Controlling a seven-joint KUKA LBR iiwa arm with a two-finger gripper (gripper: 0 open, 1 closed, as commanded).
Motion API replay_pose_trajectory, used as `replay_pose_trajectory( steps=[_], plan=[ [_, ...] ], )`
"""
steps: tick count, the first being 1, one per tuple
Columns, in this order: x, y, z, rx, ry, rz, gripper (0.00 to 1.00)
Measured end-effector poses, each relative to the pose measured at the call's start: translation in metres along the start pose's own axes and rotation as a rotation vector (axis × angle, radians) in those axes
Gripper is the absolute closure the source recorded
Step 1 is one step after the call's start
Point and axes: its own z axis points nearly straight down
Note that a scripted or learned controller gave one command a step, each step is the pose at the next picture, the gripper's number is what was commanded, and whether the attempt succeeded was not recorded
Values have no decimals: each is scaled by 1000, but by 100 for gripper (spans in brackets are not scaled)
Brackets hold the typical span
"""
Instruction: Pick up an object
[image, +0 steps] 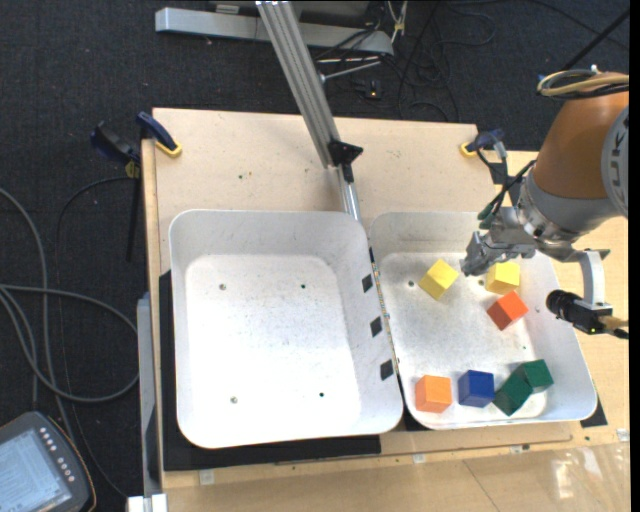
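The gripper hangs low over the upper part of the right bin, between two yellow cubes; whether it is spread or closed, I cannot tell. One yellow cube lies just left of it, the other just right. A red-orange cube sits below that. Along the bin's lower edge lie an orange cube, a blue cube and two green cubes. The left bin fills mid-frame.
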Motion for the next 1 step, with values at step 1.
replay_pose_trajectory(
  steps=[1],
  plan=[
    [0, 2, -29, 1, 0, 0, 100]
  ],
)
